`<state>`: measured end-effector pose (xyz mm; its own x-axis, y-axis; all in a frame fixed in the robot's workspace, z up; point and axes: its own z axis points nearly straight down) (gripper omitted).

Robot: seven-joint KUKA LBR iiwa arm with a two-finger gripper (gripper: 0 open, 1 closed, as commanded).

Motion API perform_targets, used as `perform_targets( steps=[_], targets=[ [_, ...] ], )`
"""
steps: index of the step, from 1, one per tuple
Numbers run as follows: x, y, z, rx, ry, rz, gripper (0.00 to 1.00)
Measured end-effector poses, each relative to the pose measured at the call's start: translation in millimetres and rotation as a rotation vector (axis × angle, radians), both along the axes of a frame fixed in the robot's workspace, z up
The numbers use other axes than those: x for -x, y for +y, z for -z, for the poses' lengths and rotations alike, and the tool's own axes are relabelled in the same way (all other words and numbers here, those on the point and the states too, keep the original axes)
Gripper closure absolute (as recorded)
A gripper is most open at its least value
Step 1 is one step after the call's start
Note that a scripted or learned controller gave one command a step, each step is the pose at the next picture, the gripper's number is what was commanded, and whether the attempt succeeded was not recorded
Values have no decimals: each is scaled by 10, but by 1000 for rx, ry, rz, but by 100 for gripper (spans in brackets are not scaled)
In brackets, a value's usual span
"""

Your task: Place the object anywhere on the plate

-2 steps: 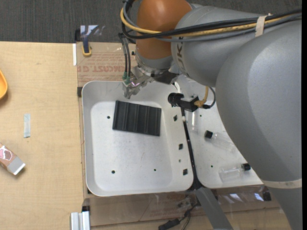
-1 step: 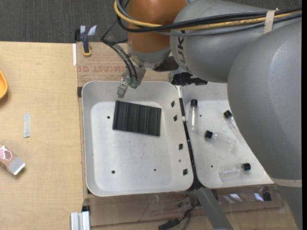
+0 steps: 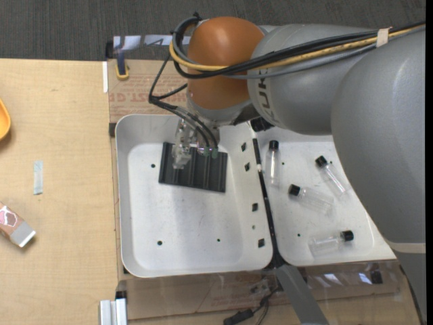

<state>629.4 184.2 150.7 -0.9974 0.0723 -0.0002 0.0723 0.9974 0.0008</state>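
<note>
Grey arm (image 3: 338, 80) over left white bin (image 3: 135, 242), gripper (image 3: 183, 156) above black plate (image 3: 203, 171), vials (image 3: 321, 202) in right bin (image 3: 365, 246)

Dark grey carpet (image 3: 67, 12) at top; light wooden benchtop (image 3: 54, 114) at left.

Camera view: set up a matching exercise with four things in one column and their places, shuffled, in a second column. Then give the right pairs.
Things:
1. black ribbed rectangular plate
2. clear plastic vials with black caps
3. orange band of the grey arm
4. small pink and white packet

Places:
A. on the tan board at the left edge
B. lying in the right white bin
C. above the far rim of the left bin
D. on the floor of the left white bin, under the hand

Pairs: 1-D, 2-B, 3-C, 4-A
</note>
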Motion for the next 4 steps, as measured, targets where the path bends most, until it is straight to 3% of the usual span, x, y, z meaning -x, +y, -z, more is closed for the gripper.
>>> perform_targets(
  steps=[1, 2, 3, 4],
  targets=[
    [-1, -3, 0, 0, 0, 0, 0],
    [338, 424, 573, -1, -2, 371, 0],
    [1046, 432, 606, 7, 3, 1322, 0],
    [297, 290, -1471, 4, 0, 1134, 0]
  ],
)
